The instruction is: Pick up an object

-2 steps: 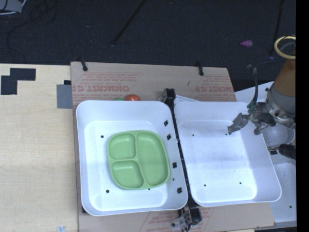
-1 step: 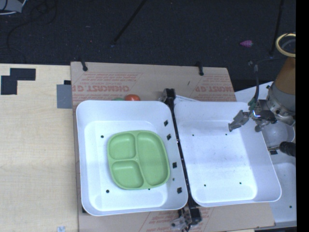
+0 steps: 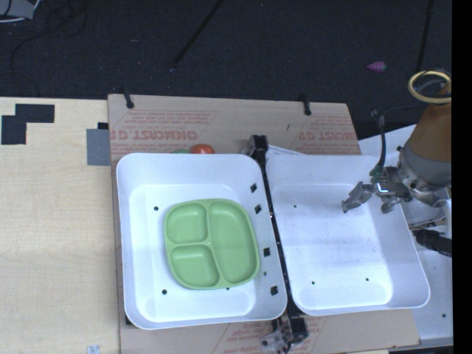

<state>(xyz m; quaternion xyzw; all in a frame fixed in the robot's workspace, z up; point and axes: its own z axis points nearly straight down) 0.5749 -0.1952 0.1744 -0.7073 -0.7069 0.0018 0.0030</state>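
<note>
You are looking down on a pale wooden bench point(image 3: 51, 234) with a sheet of printed brown cardboard point(image 3: 221, 127) laid across it, and on that cardboard sit two shallow white bins, side by side and clipped together along a dark seam. The left bin point(image 3: 136, 271) holds the green divided plate point(image 3: 212, 243), which lies flat near the bin's middle, its three compartments facing up. Just beyond that bin's far rim you can see a small orange-red object point(image 3: 201, 150) resting on the cardboard, partly hidden by the rim. The right bin point(image 3: 339, 271) shows a scuffed, speckled white floor. The arm point(image 3: 431, 142) comes in from the right, its orange band above the wrist, and the gripper point(image 3: 369, 196) hangs over the right bin's far right corner, well apart from the plate. Its fingers look spread apart with nothing between them. Behind the bench the floor is dark, with loose black cables point(image 3: 44, 6) trailing across it, and black tape marks point(image 3: 26, 120) sit on the bench's far left.
</note>
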